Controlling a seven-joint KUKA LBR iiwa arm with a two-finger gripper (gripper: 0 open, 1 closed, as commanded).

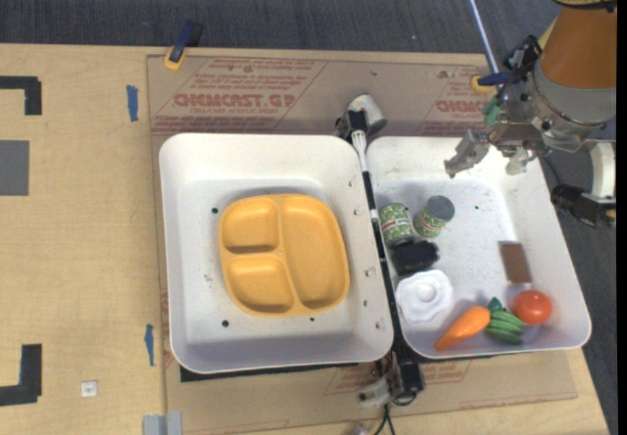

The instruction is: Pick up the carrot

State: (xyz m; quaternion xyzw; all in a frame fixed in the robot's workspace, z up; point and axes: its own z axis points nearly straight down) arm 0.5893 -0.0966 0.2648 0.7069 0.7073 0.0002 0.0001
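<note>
Carrot [463, 324] | right bin [560, 257] | axis diagonal | tip lower-left, greens upper-right

You have 2 bins side by side. In the left bin [186, 227] a sectioned plate [284, 253] lies at the middle. In the right bin [558, 247] the carrot [464, 324] lies at the near edge, a tomato [532, 307] toward the near right corner, 2 cans [413, 221] by the left wall. The gripper [490, 151] hangs over the far edge.
</note>
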